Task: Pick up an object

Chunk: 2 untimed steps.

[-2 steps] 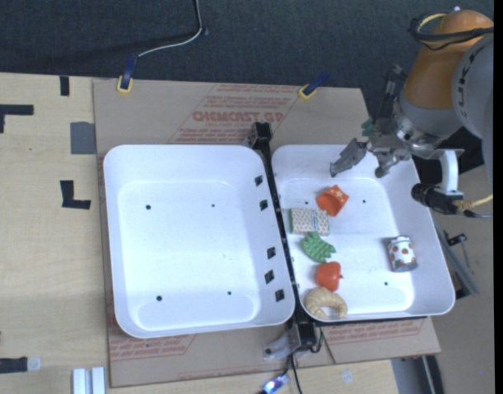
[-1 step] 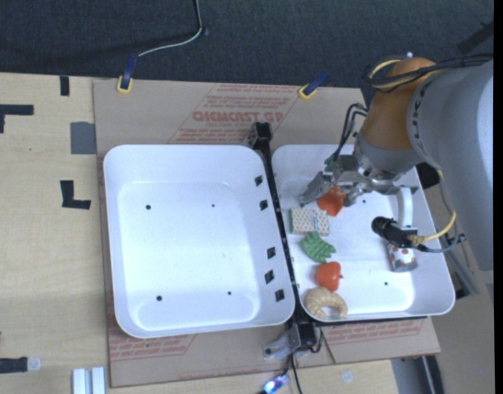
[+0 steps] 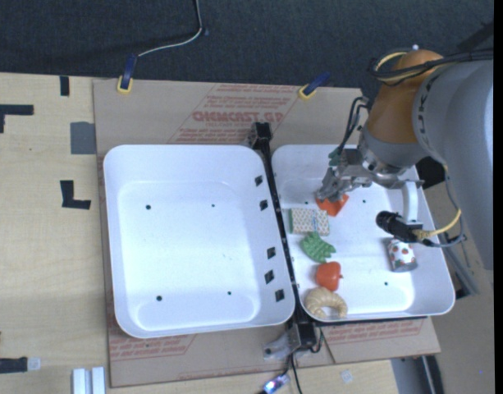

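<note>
In the right-hand shallow white plastic bin (image 3: 415, 298), a small orange-red toy piece (image 3: 333, 206) lies just right of a pale chequered block (image 3: 309, 220), directly beneath the grey gripper (image 3: 336, 189), whose jaws' spread I cannot tell.

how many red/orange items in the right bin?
2: a red tomato-like piece near the front, above the croissant; an orange piece at the gripper. More may hide under the arm.

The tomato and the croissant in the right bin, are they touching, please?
Cannot tell: the camera view shows the tomato directly above the croissant, outlines meeting, no plain gap.
</note>
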Motion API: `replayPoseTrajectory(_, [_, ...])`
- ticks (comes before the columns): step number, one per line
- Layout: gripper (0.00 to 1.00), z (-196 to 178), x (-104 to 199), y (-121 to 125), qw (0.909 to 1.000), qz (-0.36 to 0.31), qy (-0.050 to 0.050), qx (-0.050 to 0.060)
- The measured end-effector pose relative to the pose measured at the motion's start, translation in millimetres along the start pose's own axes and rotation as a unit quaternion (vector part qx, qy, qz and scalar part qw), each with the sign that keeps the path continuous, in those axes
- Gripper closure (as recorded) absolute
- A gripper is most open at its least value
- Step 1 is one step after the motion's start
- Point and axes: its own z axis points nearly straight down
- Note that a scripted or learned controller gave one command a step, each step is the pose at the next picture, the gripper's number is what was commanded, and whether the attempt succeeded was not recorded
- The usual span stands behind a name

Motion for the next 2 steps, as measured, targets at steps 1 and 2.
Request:
replayPoseTrajectory(1, [1.0,-97,56,-16,1.0,-0.002,0.001,-0.006])
replayPoseTrajectory(2, [1.0,-175,111,-18,1.0,-0.003,0.001,-0.006])
